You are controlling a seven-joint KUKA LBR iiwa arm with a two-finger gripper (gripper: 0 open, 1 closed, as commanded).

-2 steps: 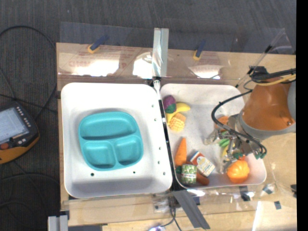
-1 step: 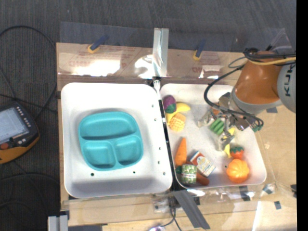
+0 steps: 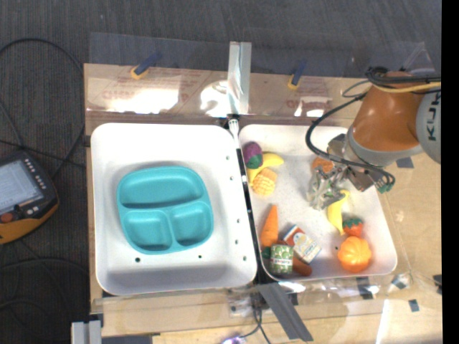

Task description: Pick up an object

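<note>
The right bin holds several toy foods. A purple plum, a yellow piece and a corn cob lie at its left side. A carrot, a green can and a small box sit near the front. A banana, a strawberry and an orange pumpkin rest at the right. My gripper reaches down into the bin just above the banana, next to an orange piece. Nothing shows between its fingers.
The left bin carries a teal divided tray. A clear upright divider stands at the back between the bins. A handheld screen with cables lies on the floor at the left.
</note>
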